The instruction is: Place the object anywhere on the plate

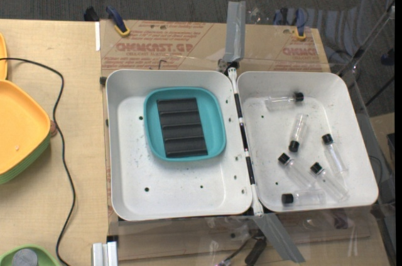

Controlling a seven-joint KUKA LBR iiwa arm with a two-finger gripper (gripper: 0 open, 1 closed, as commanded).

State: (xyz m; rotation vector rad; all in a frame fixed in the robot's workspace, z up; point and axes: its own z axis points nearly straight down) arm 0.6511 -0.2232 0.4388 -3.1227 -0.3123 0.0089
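Sitting in the left white bin (125, 189), left of the frame's centre, is a teal plate (217, 127) with a dark ribbed insert (182, 127) lying on it. Scattered across the right white bin (352, 108), in the right half of the frame, are several clear plastic tubes with black caps: one (282, 100) near the bin's top, one (298, 131) near its middle, others (333, 158) toward its lower right. The state of the end effector cannot be told; orange dishes (22, 133) rest on the tabletop (75, 208) at the left edge.

Orange dish (19, 127) — black cable (63, 152)
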